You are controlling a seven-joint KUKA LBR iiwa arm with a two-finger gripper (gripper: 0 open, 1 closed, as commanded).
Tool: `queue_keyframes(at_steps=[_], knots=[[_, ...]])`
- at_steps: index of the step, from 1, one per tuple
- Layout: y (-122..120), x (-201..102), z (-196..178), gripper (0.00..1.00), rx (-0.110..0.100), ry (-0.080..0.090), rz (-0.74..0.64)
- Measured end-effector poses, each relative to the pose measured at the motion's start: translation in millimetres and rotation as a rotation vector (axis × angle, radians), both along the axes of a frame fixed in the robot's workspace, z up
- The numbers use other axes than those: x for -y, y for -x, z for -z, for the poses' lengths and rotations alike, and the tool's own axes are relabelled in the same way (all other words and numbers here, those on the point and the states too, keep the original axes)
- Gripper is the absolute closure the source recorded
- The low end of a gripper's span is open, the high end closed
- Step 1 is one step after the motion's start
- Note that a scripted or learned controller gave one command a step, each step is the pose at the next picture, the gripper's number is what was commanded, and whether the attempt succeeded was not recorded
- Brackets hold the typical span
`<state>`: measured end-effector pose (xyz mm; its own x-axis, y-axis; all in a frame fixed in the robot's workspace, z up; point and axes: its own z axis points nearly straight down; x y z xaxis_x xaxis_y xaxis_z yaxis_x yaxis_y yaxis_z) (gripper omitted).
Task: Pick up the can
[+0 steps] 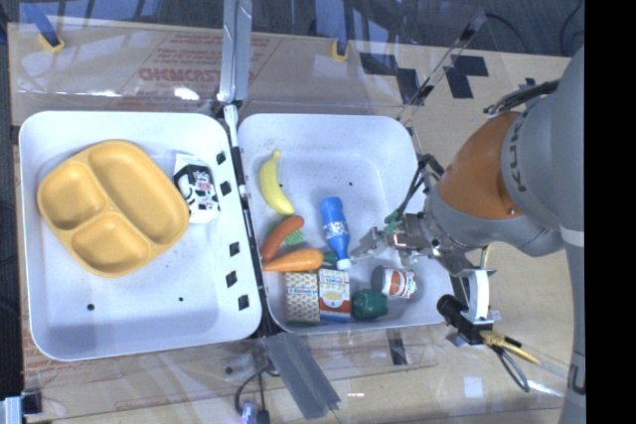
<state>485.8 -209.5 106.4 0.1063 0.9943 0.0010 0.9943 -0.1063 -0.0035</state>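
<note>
So we've got the gripper (390, 235) hanging over the right bin (328, 129), just above the can (397, 284). Honestly we can't tell how it's set, too small and cluttered. The can lies on its side near the bin's front right corner, next to a green thing (370, 305) and a blue bottle (335, 227).

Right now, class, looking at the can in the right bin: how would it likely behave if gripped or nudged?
The can lies on its side, so a nudge would probably roll it. Its round, smooth-looking wall may slip between fingers. It looks rigid, so it should keep its shape. The green item beside it might block rolling that way.
</note>
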Motion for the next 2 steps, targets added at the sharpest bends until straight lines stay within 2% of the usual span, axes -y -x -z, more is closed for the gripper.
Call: queue_keyframes(at_steps=[1,2], knots=[[7.8,-3.6,13.9,0.00,0.003,-0.001,-0.044],[7.3,-4.1,4.2,1.00,0.002,-0.002,-0.049]])
